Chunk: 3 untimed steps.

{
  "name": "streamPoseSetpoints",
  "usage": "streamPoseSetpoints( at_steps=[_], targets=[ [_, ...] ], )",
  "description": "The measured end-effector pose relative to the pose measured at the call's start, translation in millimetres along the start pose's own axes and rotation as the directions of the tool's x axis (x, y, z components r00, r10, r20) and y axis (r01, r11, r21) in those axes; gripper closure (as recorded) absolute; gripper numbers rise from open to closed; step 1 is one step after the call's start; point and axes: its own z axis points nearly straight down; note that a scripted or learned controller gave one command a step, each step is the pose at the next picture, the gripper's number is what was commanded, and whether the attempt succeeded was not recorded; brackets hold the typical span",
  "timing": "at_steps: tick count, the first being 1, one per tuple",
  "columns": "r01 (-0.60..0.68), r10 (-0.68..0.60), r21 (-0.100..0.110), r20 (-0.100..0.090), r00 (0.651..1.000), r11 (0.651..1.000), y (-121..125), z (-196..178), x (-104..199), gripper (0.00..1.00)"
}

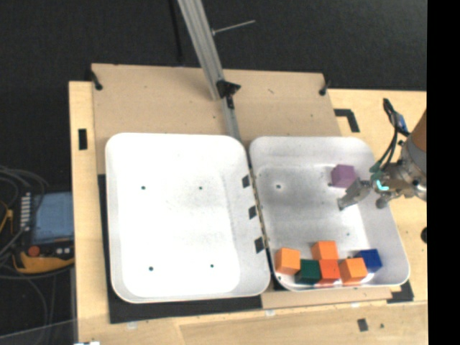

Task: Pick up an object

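While hanging over the right bin [359,149] near its right wall, tool [366,192] sits just right of and a little below the purple block [343,175]. Two fingers visible, one reaching left toward the block, the other pointing down-right; apart, with nothing between them. Purple block resting on the bin floor in the upper right part, alone, well apart from the other blocks. No clear long axis to it; roughly cubic from this slant.

Remaining blocks crowded along the bin's near wall: orange block [288,259], green block [309,271], a second orange block [327,257], a third orange block [353,269], blue block [371,259], several touching.

Nearest candidate by far: the purple block, lying up and to the left of the tool. Likely needed: a short shift left and up to centre the open fingers over it, then a descent. Isolation a help here, with no neighbours to jam a finger. Left bin [115,192] beside it on the worktop [287,92].
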Motion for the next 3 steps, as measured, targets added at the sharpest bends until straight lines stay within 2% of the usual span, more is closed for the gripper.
streamPoseSetpoints(
  at_steps=[1,3],
  targets=[
    [-0.001,0.001,-0.004,0.001,1.0,1.0,1,-2,0,0.0],
    [-0.006,0.006,0.002,0.003,1.0,1.0,-1,119,-12,0.0]
  ],
)
